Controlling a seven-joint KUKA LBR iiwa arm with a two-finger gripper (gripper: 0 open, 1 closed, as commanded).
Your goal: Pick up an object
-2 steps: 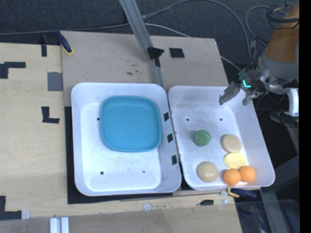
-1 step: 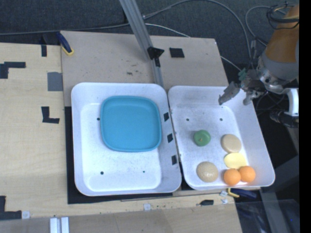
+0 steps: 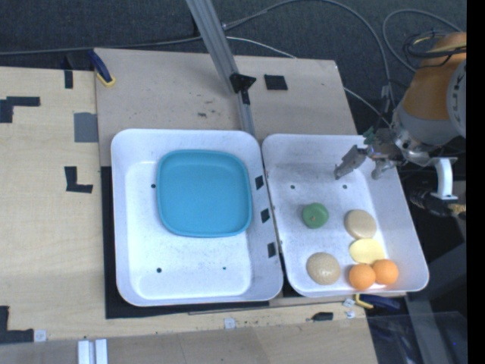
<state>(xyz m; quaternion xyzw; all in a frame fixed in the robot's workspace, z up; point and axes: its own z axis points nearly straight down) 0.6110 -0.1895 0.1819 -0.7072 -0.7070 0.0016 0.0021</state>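
Here we start with the table (image 3: 53, 203), a pale wooden surface carrying two shallow white bins side by side. The left bin (image 3: 136, 279) holds a large blue plate (image 3: 203, 192); the right bin (image 3: 303, 161) holds the small things we could pick. Those sit toward its near end: a green round piece (image 3: 315, 215), a beige lump (image 3: 361, 223) just beside a yellow piece (image 3: 366, 249), another beige lump (image 3: 323, 267), and two orange balls (image 3: 373, 274) touching each other in the near corner.

The arm (image 3: 432, 101) reaches in from the right, and the tool (image 3: 364, 161) hangs over the far part of the right bin, well apart from every object. We judge the task barely begun: nothing is lifted, nothing touched, and the whole descent, grip and lift are left to do.

The tool's two prongs stand spread apart with bare bin showing between them, so we read it as wide and holding nothing.
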